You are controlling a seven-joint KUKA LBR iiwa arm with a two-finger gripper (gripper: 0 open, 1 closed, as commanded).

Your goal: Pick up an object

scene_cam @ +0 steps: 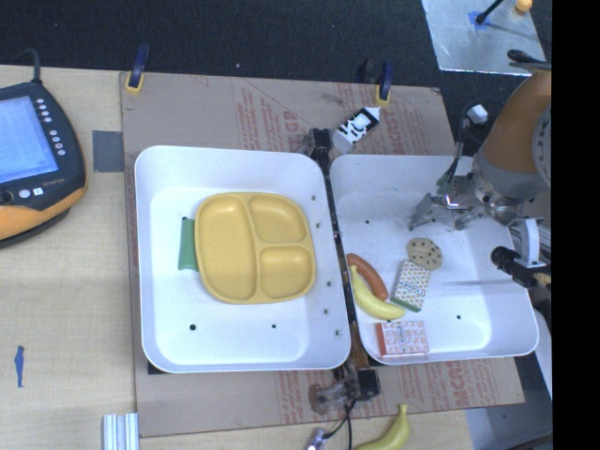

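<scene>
1. Camera view: the two-finger gripper (433, 210) hovers over the right white bin (469, 331), fingers seemingly spread, grasping nothing, presumably poised to choose.
2. Candidates cluster below it: round speckled cookie (424, 251), yellow plastic banana (373, 299), small patterned carton (411, 284).

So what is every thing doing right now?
Yellow plastic divided tray: flat in the left white bin, on top of something green.
Yellow banana: lying in the right white bin, against its left wall.
Round brown cookie: flat, untouched.
Robot hand: low over the right bin, holding nothing.
</scene>
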